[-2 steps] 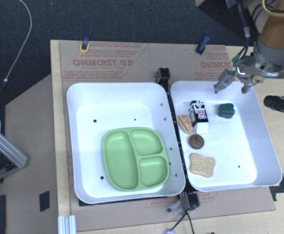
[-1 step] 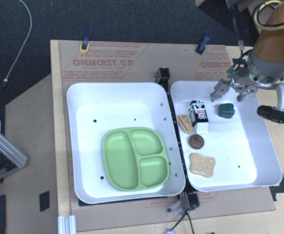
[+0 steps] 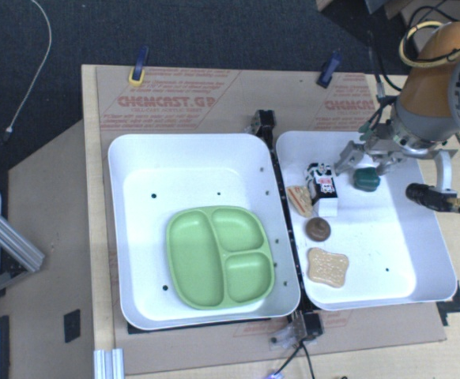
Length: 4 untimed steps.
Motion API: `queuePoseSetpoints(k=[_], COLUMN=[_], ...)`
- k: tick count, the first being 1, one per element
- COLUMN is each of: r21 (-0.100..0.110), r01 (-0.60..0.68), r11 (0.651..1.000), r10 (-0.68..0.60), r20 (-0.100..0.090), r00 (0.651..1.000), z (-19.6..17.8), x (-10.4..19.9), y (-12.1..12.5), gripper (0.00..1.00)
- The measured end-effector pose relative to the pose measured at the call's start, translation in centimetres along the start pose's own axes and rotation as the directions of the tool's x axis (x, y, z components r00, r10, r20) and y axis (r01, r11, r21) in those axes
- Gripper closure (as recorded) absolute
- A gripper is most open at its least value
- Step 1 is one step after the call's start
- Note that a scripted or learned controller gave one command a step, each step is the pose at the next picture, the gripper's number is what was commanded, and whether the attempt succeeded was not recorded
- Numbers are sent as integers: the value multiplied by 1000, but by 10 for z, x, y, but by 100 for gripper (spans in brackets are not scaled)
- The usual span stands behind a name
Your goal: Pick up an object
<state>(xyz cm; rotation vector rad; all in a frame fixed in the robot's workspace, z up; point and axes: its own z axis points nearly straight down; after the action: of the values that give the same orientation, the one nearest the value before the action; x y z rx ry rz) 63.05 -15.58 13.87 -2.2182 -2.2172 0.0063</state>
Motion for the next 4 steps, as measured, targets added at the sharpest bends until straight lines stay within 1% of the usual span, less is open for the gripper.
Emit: queuePoseSetpoints(k=[1,2,3,4], r21=[-23,-21,-15,-16], r01=[3,3,2,2], r11=[1000,1000,1000,1000], r10=[-3,-2,-1,-2], r20=[4,4,3,4], r00=[1000,1000,1000,1000], z=[31,23,-40,-95], x=[1,1,-1,-2], y=[6,5,12,13], gripper=[0,100,100,100])
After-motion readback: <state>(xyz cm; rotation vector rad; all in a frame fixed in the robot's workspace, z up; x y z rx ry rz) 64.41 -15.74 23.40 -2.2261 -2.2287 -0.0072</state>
